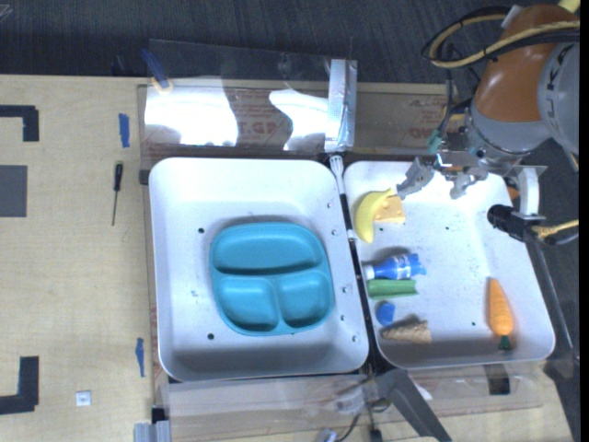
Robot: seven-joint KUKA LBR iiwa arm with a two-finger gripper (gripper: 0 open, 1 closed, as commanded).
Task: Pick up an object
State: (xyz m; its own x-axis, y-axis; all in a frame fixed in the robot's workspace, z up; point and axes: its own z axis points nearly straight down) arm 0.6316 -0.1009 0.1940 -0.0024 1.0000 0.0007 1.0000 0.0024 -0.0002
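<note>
the bench (64,247) carries two shallow white bins side by side. the left bin (175,187) holds a blue divided tray (270,275), sitting flat about its middle. the right bin (442,238) holds the small loose things, and the grey arm (525,81) with its orange band leans in over that bin's far right corner.

the gripper (440,180) hangs over the far part of the right bin with its two fingers spread well apart and nothing between them.

the nearest thing to it is the yellow banana (365,212), with a paler wedge (393,210) touching its right side; both lie against the bin's left wall, just left of and slightly nearer than the jaws. the banana's long axis runs roughly far to near, curving. i judge the coming move turns on that: a short shift left and down, with the fingers closing across the banana's width.

further toward the near side lie the orange carrot (499,309) by the right wall, the blue-and-white bottle (396,267), the green stick (392,288), the brown cone (407,331) and a small blue piece (385,312).
</note>
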